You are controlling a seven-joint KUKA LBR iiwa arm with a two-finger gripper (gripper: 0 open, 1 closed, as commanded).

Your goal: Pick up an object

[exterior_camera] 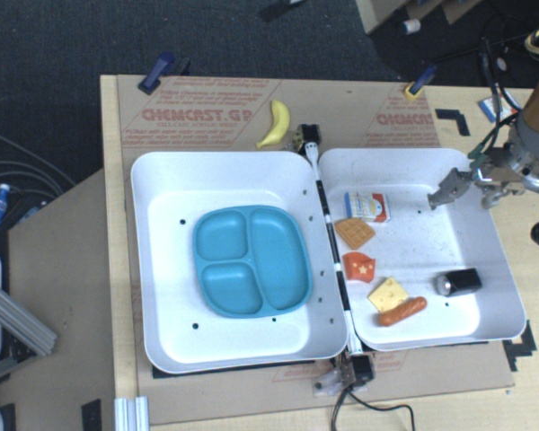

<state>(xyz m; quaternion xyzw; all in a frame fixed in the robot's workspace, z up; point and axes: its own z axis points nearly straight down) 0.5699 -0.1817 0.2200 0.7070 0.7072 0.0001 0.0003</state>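
Note:
The right bin (pixel 485 241) holds several small items: a white and blue packet (pixel 366 206), a brown waffle piece (pixel 354 233), a red strawberry slice (pixel 358 265), a yellow cheese wedge (pixel 388 292), an orange sausage (pixel 402 312) and a black and silver cylinder (pixel 458 282). My gripper (pixel 468 192) hangs over the bin's far right part, with its fingers spread open and nothing between them. It stands apart from every item, up and to the right of the packet and above the cylinder.
The left bin (pixel 162 196) carries a blue divided plate (pixel 251 260). A yellow banana (pixel 275 124) lies on the bench behind the bins. Blue clamps (pixel 155 73) sit at the bench's far corners, and cables run along the right.

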